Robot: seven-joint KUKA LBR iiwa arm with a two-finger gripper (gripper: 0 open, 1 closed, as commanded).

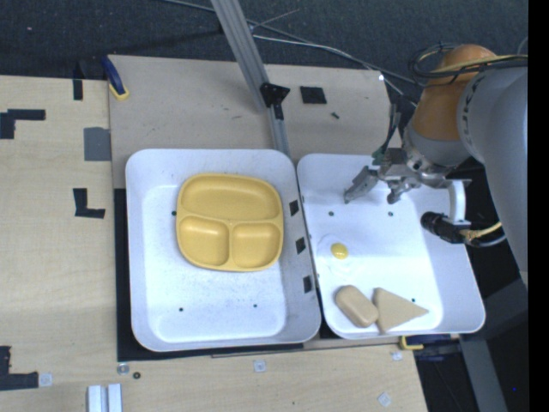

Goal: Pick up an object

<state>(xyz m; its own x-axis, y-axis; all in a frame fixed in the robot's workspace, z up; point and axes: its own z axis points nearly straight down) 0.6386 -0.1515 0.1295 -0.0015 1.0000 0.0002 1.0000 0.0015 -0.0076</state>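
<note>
My gripper (374, 192) hangs over the back part of the right bin (446, 269), fingers spread apart and open with nothing between them. A small yellow ball-like piece (340, 251) lies in the bin below and to the left of the gripper. At the bin's front edge sit a tan rounded block (355, 305) and a tan wedge (397, 309), side by side and touching. A yellow divided plate (230, 221) rests in the left bin (154, 264).
A grey metal pole (249, 58) slants down from the top to the gap between the bins. Black cables run across the dark floor behind the bench. A black hose fitting (442, 226) juts from the wrist over the right bin's right side.
</note>
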